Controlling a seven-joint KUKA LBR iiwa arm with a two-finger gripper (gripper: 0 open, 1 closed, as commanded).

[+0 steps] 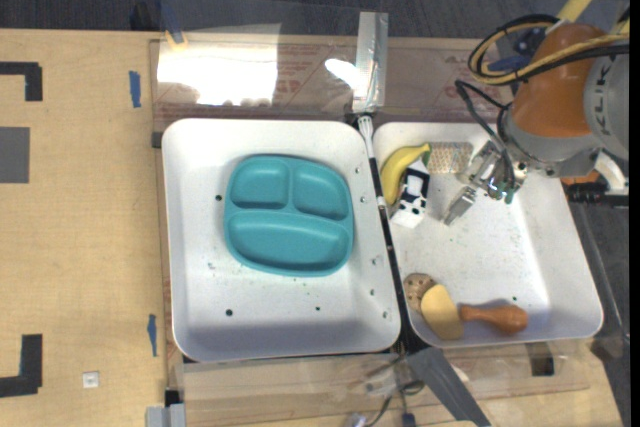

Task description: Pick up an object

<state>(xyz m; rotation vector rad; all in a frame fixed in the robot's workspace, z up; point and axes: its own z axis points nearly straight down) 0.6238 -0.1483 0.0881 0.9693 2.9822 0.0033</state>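
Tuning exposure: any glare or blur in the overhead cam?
Camera view: strong glare on the clear sheet behind the left bin, washing out detail there; the teal divided plate and banana are evenly lit and sharp; the tool looks slightly soft.

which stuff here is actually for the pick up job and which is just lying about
For the job: gripper; banana; black and white block; wooden brush, all in the right bin.

Lying about: teal divided plate in the left bin.

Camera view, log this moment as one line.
pincer: open, above right bin floor, holding nothing | yellow banana: right bin, far left corner | teal divided plastic plate: left bin
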